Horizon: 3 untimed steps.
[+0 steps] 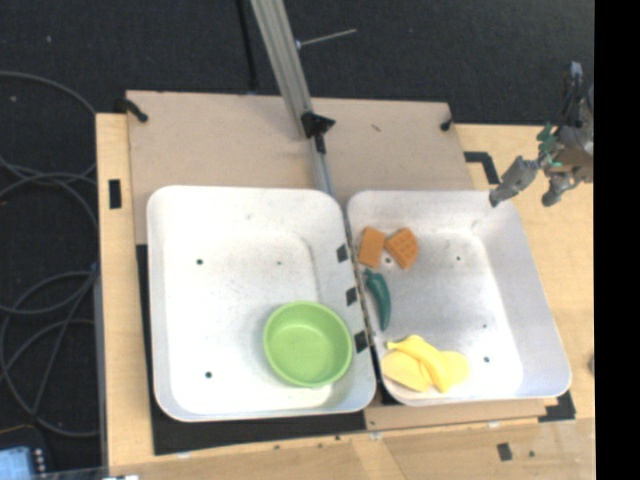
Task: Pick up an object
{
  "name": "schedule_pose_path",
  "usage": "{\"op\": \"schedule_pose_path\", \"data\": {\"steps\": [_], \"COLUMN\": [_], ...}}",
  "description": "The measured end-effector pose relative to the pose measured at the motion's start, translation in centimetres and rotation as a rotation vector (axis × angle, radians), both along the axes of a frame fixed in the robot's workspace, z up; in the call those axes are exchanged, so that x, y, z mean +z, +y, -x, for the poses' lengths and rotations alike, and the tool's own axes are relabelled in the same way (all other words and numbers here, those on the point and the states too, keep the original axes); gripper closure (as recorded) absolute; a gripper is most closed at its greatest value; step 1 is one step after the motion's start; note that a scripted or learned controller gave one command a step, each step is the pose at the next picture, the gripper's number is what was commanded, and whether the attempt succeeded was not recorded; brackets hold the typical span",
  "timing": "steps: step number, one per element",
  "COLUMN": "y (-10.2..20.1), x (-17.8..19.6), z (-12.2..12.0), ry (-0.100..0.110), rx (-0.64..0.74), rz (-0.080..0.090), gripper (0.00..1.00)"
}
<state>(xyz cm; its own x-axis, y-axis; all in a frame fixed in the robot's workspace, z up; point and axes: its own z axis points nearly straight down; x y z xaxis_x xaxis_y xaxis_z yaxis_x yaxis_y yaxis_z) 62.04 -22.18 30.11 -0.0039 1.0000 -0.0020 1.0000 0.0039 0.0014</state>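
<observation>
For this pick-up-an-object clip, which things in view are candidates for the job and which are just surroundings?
Job things:
- green bowl, left bin
- orange pieces, right bin
- dark green item, right bin, near the divider
- yellow pieces, right bin's near corner
- gripper, beyond the right bin's far right corner

Surroundings:
- left bin
- right bin
- metal rail
- cables

The gripper (532, 186) sits at about three o'clock, high on the right edge, its two grey fingers (512, 181) splayed apart and pointing down toward eight o'clock, holding nothing between them
</observation>
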Motion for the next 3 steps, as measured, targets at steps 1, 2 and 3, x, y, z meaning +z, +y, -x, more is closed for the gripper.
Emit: {"op": "schedule_pose_path", "data": {"steps": [1,2,3], "y": [0.0,0.5,0.5], "x": [0.0,-4.4,-10.5], "z": [0.0,-0.2,0.5], "ry": [0.001,0.004,0.006], "rx": [0.001,0.003,-0.003], "rz": [0.001,0.000,-0.001], "gripper": [0.00,0.00,0.00]}}
